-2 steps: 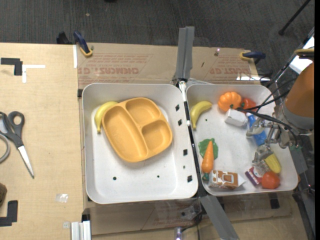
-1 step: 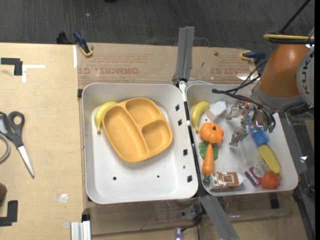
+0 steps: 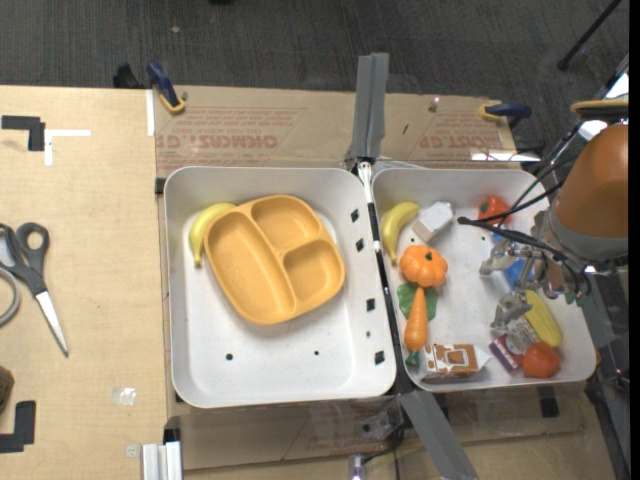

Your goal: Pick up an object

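Dk grey carpet [image 3: 260, 23], wood bench [image 3: 75, 268].

Gripper [image 3: 508, 286] low in the right bin [image 3: 462, 380], corn [image 3: 543, 320] and tomato [image 3: 540, 360] just beside it, pumpkin [image 3: 423, 266], carrot [image 3: 416, 320] and carton [image 3: 449, 361] further left, divided plate [image 3: 274, 258] in the left bin [image 3: 270, 368], banana [image 3: 203, 226] at the plate's far-left edge

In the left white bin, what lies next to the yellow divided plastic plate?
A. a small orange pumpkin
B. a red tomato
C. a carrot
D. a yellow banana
D: a yellow banana curves along the upper left edge of the yellow divided plastic plate in the left white bin; the small orange pumpkin lies in the right white bin.
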Action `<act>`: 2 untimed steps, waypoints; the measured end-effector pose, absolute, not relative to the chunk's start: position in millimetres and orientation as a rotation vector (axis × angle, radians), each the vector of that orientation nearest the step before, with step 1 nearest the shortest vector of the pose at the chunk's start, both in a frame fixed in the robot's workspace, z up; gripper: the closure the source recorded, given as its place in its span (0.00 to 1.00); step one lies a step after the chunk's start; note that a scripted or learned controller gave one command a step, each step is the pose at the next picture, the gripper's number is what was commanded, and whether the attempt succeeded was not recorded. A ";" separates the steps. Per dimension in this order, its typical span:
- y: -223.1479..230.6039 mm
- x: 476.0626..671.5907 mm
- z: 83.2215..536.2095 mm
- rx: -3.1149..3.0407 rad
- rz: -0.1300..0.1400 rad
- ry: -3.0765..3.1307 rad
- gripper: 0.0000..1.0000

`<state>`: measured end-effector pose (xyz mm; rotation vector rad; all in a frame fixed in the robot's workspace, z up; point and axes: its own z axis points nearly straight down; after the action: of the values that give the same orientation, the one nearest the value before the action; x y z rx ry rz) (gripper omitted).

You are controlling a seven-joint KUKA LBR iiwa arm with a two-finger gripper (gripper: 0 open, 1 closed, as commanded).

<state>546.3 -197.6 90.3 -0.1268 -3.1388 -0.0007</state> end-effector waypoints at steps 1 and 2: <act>-99.0 530.7 89.7 -0.112 -0.002 -3.138 0.00; -94.7 571.0 90.2 -0.134 0.000 -3.139 0.00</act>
<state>571.0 -94.7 90.2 -0.1342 -3.1392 -0.0001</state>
